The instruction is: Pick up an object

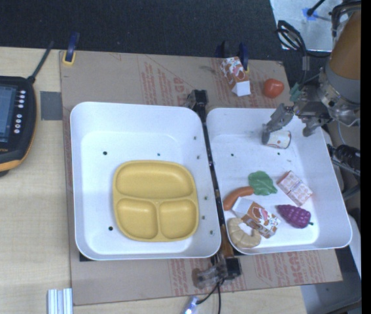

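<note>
Looking down from the fixed camera, you have the gripper hanging over the far part of the right bin, its two grey fingers spread apart, one finger reaching down to a small white, flat object that lies on the bin floor just under it; nothing sits between the fingers. That white piece is pale with a darker edge, too small for you to read its long axis with any certainty. Take the right bin as your landmark: the white piece lies near its far rim, well apart from the cluster at its near end, where you see a green leafy piece, an orange sausage slanting toward the divider, a pink-and-white packet, a purple grape bunch with its long axis running toward the near right corner, a printed carton and a tan pretzel. The bin's middle floor, between white piece and cluster, lies bare. Beyond the far rim, on the cardboard, stand a small carton and a red tomato. Left of the right bin, the left bin holds a yellow divided plate.
</note>
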`<state>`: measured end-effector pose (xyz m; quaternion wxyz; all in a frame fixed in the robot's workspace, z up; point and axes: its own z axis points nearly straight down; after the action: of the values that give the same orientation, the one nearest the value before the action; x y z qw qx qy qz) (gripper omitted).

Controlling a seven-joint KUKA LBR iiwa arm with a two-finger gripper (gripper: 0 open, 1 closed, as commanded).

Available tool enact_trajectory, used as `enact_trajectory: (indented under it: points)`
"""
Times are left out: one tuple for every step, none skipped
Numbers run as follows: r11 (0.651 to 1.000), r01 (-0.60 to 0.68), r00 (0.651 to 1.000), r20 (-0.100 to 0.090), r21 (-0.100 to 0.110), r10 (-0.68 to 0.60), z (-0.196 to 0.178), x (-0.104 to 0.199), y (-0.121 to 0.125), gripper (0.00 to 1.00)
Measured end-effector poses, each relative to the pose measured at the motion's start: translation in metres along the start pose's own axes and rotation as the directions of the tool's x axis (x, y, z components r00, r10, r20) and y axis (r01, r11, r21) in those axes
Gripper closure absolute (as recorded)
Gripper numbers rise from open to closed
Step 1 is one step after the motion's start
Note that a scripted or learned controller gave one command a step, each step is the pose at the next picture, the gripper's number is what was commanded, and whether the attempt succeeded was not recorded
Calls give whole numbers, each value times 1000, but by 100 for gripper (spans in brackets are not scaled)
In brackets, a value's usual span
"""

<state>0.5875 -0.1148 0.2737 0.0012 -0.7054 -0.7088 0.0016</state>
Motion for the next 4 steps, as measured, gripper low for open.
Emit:
enact_trajectory:
  points:
    - [1000,1,1000,1,-1,-1,183,-2,-78,0]
    - [1000,-1,1000,0,-2,1,105,-39,-32,0]
    - [1000,1,1000,1,0,-1,183,-5,27,0]
    - [1000,3,1000,2,0,-3,172,-6,28,100]
